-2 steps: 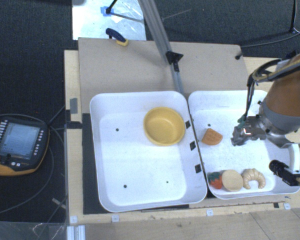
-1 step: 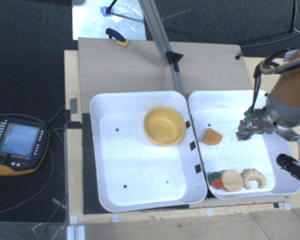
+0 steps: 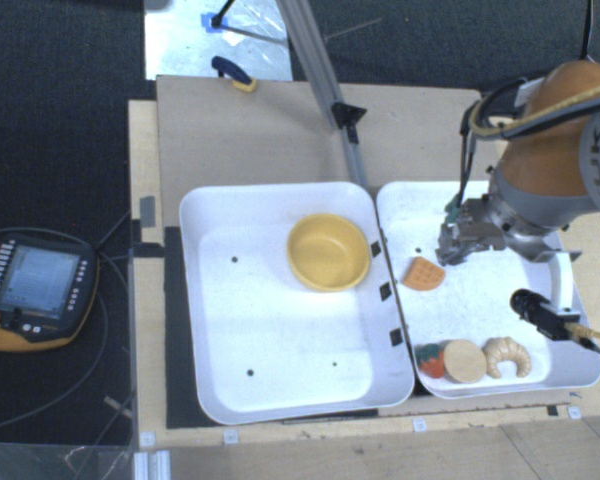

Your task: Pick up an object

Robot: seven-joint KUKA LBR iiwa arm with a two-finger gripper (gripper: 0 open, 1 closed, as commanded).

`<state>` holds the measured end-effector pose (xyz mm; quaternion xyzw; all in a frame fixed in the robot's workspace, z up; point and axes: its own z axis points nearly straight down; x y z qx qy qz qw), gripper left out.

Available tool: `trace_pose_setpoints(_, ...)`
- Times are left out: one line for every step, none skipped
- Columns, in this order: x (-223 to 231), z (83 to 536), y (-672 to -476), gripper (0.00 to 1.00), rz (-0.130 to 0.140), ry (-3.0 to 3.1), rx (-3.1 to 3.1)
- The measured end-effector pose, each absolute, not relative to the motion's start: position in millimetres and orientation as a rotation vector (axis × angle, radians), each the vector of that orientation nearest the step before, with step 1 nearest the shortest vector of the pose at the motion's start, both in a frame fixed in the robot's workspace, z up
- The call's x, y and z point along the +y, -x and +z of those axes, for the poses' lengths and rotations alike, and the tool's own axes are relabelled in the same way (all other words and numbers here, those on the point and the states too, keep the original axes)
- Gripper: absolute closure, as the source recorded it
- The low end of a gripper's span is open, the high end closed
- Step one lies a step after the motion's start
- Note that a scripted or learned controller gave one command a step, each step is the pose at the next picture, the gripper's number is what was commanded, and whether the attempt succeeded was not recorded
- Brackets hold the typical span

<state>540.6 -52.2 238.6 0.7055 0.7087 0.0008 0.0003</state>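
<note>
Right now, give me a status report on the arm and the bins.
Gripper low over right bin, holding nothing visible. Orange piece just beside it. Croissant, round tan piece at front wall.

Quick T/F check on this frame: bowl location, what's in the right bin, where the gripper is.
1. The yellow bowl sits in the left bin. True.
2. The croissant lies in the left bin. False: it lies in the right bin, near its front edge.
3. The gripper is over the right bin, beside the orange slice. True.
4. The round tan disc sits inside the bowl. False: it is in the right bin, between a red-and-green piece and the croissant.
5. The handheld pendant lies inside a bin. False: it lies off the bench, to the view's left.
</note>
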Motion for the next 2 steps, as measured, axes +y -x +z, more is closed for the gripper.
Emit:
trace_pose_setpoints(-1.2,240.6,-563.3,1.00,0.002,-2.216,2.227)
trace_pose_setpoints(58.1,232.1,-570.1,1.00,0.001,-2.217,2.228)
